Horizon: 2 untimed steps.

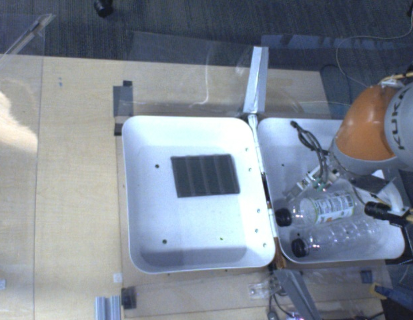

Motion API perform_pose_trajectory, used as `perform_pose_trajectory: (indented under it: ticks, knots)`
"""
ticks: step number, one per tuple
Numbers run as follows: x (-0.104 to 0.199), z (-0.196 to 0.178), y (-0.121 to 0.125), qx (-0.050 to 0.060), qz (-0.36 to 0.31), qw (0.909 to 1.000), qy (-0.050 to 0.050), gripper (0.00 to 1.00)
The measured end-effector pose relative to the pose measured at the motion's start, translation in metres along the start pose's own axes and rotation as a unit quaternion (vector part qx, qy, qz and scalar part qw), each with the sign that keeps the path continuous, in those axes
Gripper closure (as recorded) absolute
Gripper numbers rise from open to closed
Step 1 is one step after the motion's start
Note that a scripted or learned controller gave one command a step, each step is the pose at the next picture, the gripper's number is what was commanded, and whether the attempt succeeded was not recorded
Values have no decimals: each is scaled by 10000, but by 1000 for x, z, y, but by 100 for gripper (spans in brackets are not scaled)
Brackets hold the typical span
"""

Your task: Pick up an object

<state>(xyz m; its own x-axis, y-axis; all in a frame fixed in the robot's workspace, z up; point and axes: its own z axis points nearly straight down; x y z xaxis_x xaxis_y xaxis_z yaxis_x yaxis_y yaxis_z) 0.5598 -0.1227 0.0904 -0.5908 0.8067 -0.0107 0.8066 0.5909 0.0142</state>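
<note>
Bottle in right bin under my gripper, grip state unclear; next: descend, close.

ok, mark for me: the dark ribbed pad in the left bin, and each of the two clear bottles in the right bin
dark ribbed pad (205, 175), camera view, middle of its top face.
upper bottle (323, 209), camera view, its label.
lower bottle (336, 235), camera view, its clear body.

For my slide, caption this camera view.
KUKA arm reaching over two clear bottles in the right bin.
</note>
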Motion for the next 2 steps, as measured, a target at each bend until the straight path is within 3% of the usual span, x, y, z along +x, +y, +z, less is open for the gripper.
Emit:
perform_pose_trajectory:
  ticks: [1,2]
  knots:
    - [21,-1,-2,-2,-354,9994,-17,0]
    - [14,1,43,5,-171,9999,2,0]
